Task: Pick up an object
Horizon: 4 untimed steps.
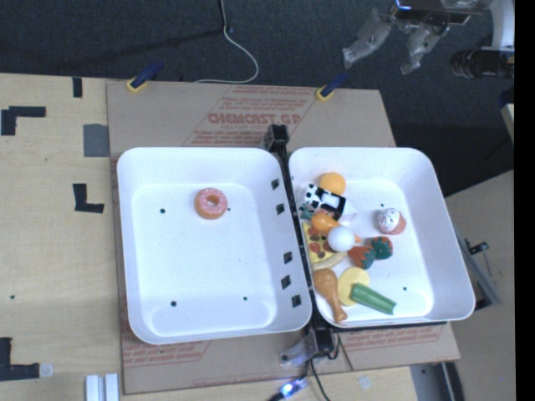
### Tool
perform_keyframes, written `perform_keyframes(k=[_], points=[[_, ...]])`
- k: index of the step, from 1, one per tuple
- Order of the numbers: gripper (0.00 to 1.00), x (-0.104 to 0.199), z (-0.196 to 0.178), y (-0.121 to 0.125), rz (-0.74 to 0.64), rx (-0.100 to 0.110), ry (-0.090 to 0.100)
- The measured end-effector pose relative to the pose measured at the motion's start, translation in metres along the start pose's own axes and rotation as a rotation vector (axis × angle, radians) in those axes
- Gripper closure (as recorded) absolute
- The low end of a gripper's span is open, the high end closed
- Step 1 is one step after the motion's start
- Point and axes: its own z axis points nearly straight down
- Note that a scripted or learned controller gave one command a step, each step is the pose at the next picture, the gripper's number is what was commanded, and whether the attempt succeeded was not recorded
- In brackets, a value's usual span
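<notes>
My gripper [389,50] hangs high at the top right, well above and behind the right bin [426,182], with its two fingers spread open and nothing between them. A pink donut [211,203] lies alone in the left bin [142,174]. The right bin holds a cluster of toy food along its left side: an orange ball [332,182], a black-and-white cow [322,200], a pizza slice [318,245], a white egg [340,240], a chicken drumstick [328,291], a green piece [372,298] and a white and orange ball [388,220].
Both bins sit on a cardboard sheet [251,115] on the wooden bench. A white cable [238,44] runs over the dark cloth behind. Black clips [277,136] join the bins along the middle wall.
</notes>
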Motion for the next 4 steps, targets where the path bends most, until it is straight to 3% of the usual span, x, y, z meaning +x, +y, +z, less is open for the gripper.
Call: perform_keyframes(k=[1,2,3,4], points=[[1.00,0.002,-0.068,0.000,-0.007,-0.014,0.002],[1.00,-0.063,0.004,-0.008,0.000,0.000,0.001],[1.00,-0.061,-0.068,0.000,-0.007,-0.015,0.001],[1.00,-0.127,0.007,0.001,0.000,0.001,0.001]])
